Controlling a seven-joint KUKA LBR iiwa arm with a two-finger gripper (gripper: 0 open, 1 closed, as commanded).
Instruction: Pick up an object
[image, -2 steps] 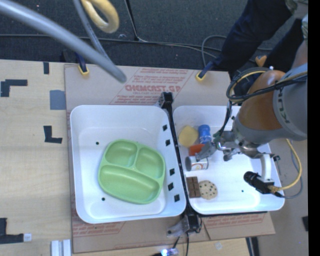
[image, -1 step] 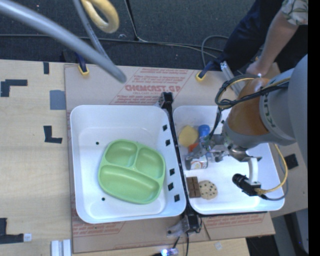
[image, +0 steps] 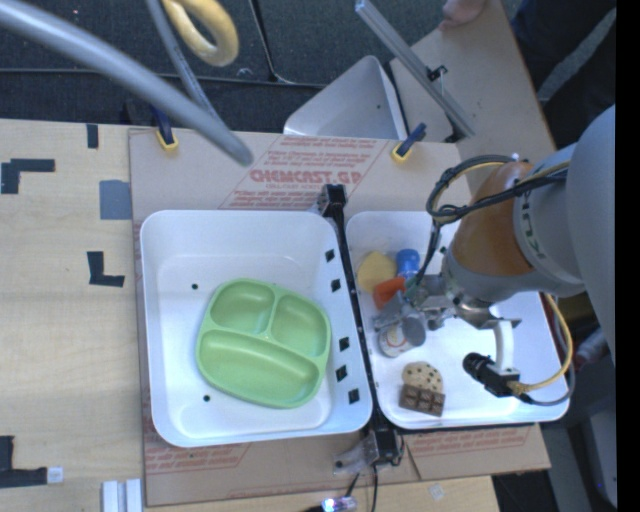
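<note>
In the right bin lie several small objects: a pale yellow piece, a blue piece, an orange piece, a round pale item, a chocolate-chip cookie and a brown chocolate block. My gripper is low in this bin, its fingers pointing left, right above the round pale item and beside the orange piece. The grey arm with its orange band reaches in from the right and hides the bin's middle.
The left bin holds a green divided plate. A black divider runs between the bins. Cables loop off the wrist over the right bin. A cardboard sheet lies under both bins.
</note>
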